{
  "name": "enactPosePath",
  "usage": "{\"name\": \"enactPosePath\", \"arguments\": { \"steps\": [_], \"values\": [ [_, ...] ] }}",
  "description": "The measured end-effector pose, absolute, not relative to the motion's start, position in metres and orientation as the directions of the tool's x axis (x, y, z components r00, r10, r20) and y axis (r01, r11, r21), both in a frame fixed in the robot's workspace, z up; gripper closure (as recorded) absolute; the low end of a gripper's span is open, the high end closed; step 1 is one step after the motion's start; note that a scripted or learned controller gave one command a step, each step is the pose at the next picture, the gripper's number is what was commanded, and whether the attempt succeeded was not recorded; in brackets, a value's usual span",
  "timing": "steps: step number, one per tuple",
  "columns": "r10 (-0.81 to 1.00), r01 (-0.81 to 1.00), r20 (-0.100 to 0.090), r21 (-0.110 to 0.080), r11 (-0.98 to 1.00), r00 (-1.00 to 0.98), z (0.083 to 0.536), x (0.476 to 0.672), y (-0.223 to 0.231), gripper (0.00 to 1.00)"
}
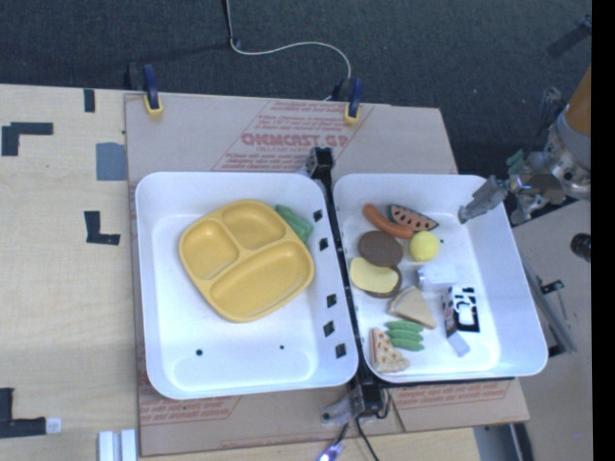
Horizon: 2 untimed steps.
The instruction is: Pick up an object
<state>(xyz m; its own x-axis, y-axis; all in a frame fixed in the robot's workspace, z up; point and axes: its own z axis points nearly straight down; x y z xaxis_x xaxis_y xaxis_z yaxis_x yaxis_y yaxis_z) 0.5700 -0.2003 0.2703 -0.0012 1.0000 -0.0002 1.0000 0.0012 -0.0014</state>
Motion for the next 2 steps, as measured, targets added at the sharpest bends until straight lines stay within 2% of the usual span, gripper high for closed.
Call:
{"name": "enactPosePath", "arguments": {
  "steps": [1, 2],
  "values": [
    [1.0, 1.0, 0.003, -0.01, 0.003, -0.002, 0.123, 0.547, -0.152, 0.0],
    [1.0, 1.0, 0.002, -0.018, 0.003, -0.003, 0.081, 0.657, -0.133, 0.0]
  ]
}}
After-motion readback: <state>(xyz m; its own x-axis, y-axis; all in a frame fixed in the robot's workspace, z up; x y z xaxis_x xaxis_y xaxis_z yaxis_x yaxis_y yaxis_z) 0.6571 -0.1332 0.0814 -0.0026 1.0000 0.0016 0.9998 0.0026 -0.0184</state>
